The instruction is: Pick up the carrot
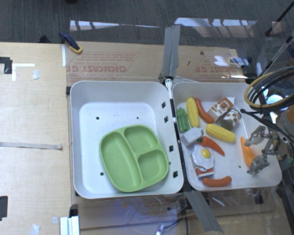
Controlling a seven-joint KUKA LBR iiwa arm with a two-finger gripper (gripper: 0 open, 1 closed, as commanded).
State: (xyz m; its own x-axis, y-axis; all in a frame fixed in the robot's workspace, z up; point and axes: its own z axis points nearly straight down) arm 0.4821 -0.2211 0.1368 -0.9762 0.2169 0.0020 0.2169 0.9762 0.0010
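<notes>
The carrot (247, 153) is a short orange wedge lying against the right wall of the right bin (235, 89). My gripper (256, 152) hangs right over that wall, just right of the carrot. Its two metal fingers (257, 135) stand open, one near the carrot's far end and one near its near end. The carrot lies beside the fingertips, not clamped between them. I cannot tell whether they touch it.
The right bin also holds two corn cobs (220, 132), a red-orange pepper (213, 145), a sausage (216, 181), a fried egg (204, 155), a green pod (182, 120) and small boxes (224, 111). A green divided plate (134, 157) lies in the left bin (88, 97).
</notes>
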